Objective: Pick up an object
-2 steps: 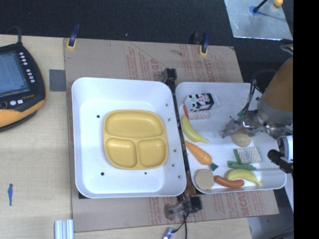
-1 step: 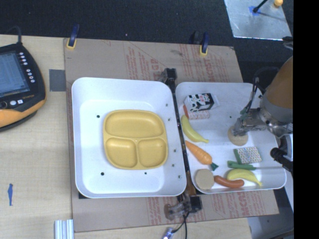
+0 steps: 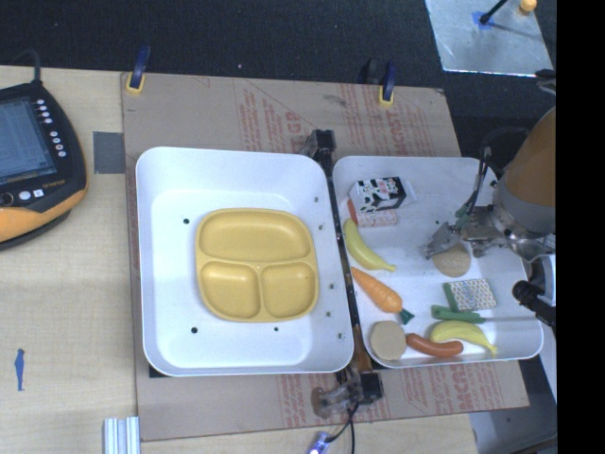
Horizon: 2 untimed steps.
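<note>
We judge the gripper [image 3: 447, 245] jaws spread, empty; pale round puck [image 3: 453, 262] just under them, light, rigid; pinch its rim

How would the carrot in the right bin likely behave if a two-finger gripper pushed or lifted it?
The carrot looks like a smooth, rigid toy, so it probably stays stiff and may slip. Its rounded, tapered body could roll or pivot when pushed. The banana lies close beside it, so it might get nudged too.

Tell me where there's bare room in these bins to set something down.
Left bin: a bare white margin all around the yellow divided plate. Right bin: open floor between the milk carton and the gripper. Its front is crowded: carrot, sausage, bananas.
</note>
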Each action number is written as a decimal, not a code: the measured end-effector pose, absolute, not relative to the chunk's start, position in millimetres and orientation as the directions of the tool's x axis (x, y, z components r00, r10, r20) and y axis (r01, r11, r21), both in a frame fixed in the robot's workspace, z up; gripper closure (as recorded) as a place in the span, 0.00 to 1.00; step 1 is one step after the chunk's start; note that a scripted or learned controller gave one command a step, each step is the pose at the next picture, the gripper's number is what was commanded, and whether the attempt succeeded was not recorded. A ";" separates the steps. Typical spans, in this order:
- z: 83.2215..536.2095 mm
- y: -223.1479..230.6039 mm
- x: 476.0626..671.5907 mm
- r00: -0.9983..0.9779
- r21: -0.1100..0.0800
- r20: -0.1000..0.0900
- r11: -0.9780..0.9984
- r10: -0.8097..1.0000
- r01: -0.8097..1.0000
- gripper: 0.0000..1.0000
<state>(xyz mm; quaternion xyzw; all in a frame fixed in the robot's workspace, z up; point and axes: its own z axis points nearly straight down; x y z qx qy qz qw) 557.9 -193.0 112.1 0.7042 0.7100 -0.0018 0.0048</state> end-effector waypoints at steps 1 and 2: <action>122.4 -193.8 558.2 -0.009 0.004 -0.011 0.009 1.000 1.000 1.00; 122.3 -193.8 558.1 -0.009 0.004 -0.011 0.010 1.000 1.000 0.00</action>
